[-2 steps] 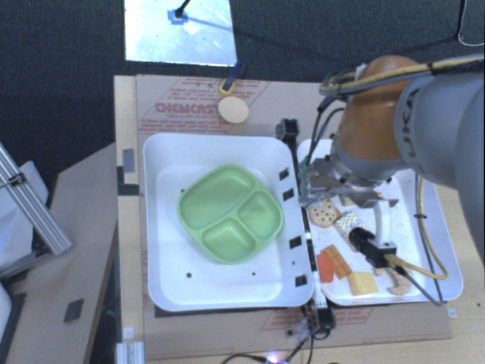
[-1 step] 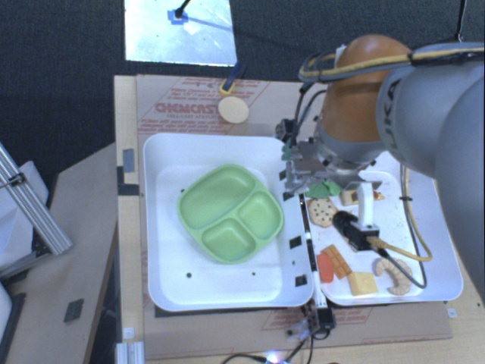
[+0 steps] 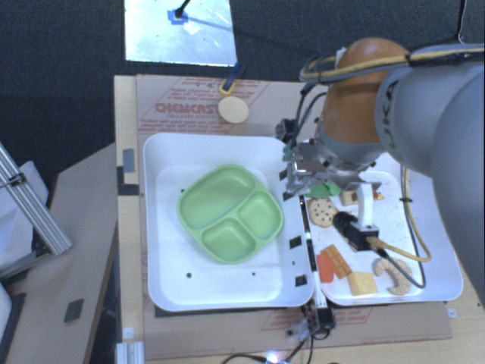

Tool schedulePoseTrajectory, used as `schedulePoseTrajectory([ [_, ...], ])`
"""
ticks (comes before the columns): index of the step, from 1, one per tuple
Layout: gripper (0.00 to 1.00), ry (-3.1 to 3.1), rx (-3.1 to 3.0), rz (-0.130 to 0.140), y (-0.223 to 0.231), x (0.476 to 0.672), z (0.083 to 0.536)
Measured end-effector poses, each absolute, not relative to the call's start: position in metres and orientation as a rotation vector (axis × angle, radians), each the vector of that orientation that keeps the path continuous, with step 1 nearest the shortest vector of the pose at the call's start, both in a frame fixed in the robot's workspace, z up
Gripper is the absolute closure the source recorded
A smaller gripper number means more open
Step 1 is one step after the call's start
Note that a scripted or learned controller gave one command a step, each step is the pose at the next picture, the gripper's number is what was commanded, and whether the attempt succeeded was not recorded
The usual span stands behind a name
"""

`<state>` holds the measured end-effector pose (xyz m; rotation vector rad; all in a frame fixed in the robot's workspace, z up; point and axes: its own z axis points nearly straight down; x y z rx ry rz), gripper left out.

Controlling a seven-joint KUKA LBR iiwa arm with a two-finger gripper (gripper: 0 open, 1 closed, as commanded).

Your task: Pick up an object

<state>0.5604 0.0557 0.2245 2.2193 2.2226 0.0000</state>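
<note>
Pincer (image 3: pixel 301 174) in the camera view hangs low over the back left corner of the right bin (image 3: pixel 439 264), close to the rims where it meets the left bin (image 3: pixel 167 279).

That closeness looks like the main risk: a straight descent could land on the rims rather than on food. It could also graze the cookie (image 3: pixel 322 212) just in front and push it away without gripping it. A green scrap (image 3: pixel 324 191) lies partly under the wrist and looks thin enough to slip free. The green plate (image 3: pixel 229 212) in the left bin sits well apart.

How wide the pincer stands cannot be told, since the wrist hides its tips. Nothing shows between them, and I cannot tell whether it touches anything.
</note>
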Motion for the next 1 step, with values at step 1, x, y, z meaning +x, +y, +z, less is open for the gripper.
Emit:
schedulePoseTrajectory([
  [1, 1.0, 2.228, 2.216, 0.001, 0.0621, 0.55, 0.2344],
])
